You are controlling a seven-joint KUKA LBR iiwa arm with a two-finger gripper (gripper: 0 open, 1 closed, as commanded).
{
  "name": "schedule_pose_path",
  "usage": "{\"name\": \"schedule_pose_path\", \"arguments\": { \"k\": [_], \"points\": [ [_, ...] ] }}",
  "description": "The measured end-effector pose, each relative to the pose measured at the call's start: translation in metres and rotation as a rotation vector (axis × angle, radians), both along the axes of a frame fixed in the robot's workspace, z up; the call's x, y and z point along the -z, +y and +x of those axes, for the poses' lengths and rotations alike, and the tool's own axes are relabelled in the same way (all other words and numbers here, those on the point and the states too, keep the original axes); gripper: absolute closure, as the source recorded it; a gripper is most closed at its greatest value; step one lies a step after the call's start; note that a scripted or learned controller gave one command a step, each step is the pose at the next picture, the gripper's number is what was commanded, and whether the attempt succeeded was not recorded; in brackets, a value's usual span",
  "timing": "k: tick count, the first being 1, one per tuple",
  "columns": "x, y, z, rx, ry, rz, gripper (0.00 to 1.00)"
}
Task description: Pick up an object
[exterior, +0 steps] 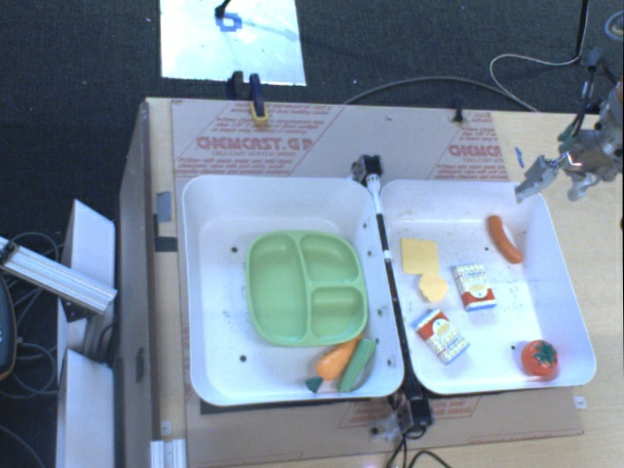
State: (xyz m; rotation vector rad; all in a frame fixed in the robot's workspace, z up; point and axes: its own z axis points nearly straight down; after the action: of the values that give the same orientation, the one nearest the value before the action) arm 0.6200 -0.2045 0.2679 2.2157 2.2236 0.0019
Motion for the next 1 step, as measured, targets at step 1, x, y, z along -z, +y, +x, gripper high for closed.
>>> {"name": "schedule_pose_path", "arguments": {
  "k": [1],
  "points": [
    [0.1269, -0.0015, 0.0191, -0.001, 0.003, 0.001, 0.0]
  ]
}}
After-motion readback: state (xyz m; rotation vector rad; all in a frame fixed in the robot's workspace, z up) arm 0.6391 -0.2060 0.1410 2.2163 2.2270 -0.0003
